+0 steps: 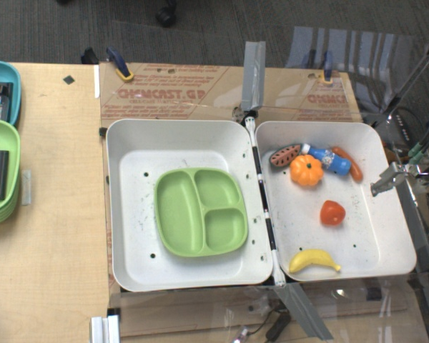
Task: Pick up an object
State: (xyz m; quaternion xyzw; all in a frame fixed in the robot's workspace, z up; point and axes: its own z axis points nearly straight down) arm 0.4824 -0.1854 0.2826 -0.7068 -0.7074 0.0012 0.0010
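The right bin (386, 249) holds several toy foods. A small orange pumpkin (307, 171) sits near its back left, with a brown oblong piece (285, 155) touching it on the left. A blue and white item (330, 160) and an orange-red sausage shape (349, 163) lie just right of the pumpkin. A red round fruit (332, 213) rests alone near the bin's middle. A yellow banana (314, 261) lies close to the front wall. In the left bin (129, 263) is a green divided plate (201, 211) with nothing on it.
Brown cardboard (171, 88) lies behind both bins, held by blue and yellow clamps (119, 64). A grey post (254, 77) stands at the back between the bins. Teal and green trays (0, 156) sit on the wooden table at far left. Metal frame parts (393, 179) crowd the right bin's edge.
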